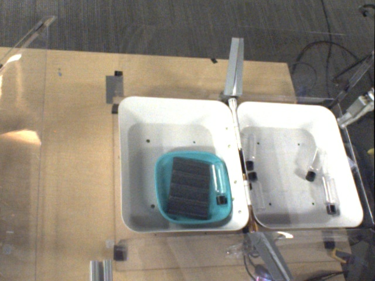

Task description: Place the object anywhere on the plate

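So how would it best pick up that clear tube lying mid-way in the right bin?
Probably from straight above, fingers closing across the thin middle of the clear tube. It lies flat on the floor of the right bin, away from the walls, so its long sides look free.

A: Robot body, what is there to log?
B: Not much. A pale grey-white slanted piece at the bench's right edge, just off the far right corner of the right bin. It's short and bar-shaped, brighter at its upper end. Can't tell if it's arm or fixture.
A: Any colour bands, screws, markings?
B: Too small and blurred to read on that piece.
A: Cables?
B: Thin dark cables loop over the floor beyond the bench's far right corner, toward that piece. Can't tell whether they're the robot's.
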Action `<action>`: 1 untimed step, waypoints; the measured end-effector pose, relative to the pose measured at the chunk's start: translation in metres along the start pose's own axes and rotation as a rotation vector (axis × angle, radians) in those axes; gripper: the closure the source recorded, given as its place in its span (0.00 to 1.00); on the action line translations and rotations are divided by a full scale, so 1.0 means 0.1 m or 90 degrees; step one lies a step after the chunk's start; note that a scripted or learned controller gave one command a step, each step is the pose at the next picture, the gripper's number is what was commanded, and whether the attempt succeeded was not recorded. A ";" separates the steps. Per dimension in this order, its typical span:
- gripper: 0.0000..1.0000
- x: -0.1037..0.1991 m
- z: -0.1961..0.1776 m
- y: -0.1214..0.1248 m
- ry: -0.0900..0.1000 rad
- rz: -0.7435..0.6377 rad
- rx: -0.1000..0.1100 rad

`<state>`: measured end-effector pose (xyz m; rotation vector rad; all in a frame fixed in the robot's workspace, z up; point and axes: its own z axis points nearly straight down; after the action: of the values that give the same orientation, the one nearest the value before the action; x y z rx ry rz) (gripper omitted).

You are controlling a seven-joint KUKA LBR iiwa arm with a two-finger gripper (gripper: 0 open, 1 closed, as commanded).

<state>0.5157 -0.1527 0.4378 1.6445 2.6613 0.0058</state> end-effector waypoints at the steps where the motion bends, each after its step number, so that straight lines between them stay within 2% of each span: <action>1: 0.00 -0.26 0.00 -0.43 -0.001 0.070 0.001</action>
<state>0.4891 -0.1949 0.4372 1.7879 2.5674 0.0036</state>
